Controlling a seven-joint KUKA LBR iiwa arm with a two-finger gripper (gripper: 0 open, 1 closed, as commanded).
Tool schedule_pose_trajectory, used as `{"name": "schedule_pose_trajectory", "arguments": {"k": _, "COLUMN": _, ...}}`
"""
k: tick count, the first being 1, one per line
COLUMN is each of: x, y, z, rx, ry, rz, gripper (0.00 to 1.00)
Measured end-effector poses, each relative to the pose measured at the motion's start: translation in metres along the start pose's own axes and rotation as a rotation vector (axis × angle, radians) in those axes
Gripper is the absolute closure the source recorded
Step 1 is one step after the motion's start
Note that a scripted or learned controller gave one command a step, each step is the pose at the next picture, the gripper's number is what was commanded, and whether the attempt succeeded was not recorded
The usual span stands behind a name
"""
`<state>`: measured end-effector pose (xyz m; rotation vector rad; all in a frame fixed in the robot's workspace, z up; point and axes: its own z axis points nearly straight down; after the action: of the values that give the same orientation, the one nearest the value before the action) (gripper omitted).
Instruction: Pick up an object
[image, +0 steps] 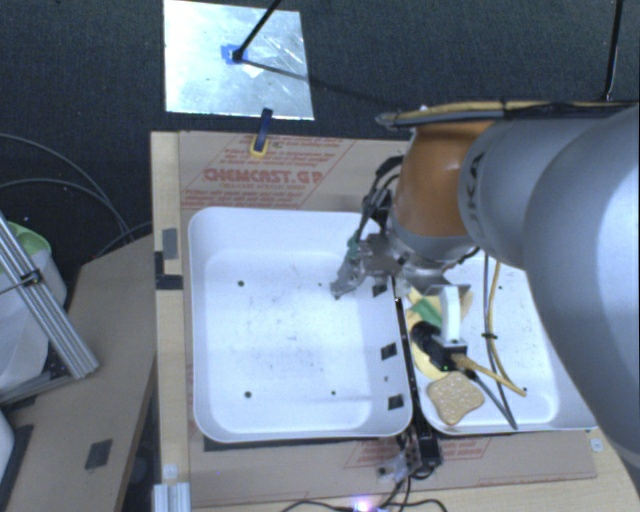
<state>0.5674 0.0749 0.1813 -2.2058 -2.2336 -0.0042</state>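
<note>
claw (343, 283) hangs over the left bin (215, 235), grip state i can't tell; tan biscuit-shaped piece (456, 398) looks light, stiff; pinch its edges.

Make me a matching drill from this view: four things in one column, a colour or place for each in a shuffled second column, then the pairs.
Things:
1. tan biscuit-shaped piece
2. band above the wrist
3. gripper
4. shiny sheet

Descriptions:
A. orange
B. on the dark floor beyond the cardboard
C. over the left bin's right rim
D. near front corner of the right bin

Pairs: 1-D, 2-A, 3-C, 4-B
</note>
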Motion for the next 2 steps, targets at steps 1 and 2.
{"name": "schedule_pose_trajectory", "arguments": {"k": 1, "x": 0.017, "y": -0.062, "z": -0.031, "rx": 0.001, "ry": -0.001, "rz": 0.005, "gripper": 0.00}}
{"name": "schedule_pose_trajectory", "arguments": {"k": 2, "x": 0.081, "y": -0.058, "z": 0.102, "rx": 0.003, "ry": -0.002, "rz": 0.004, "gripper": 0.00}}
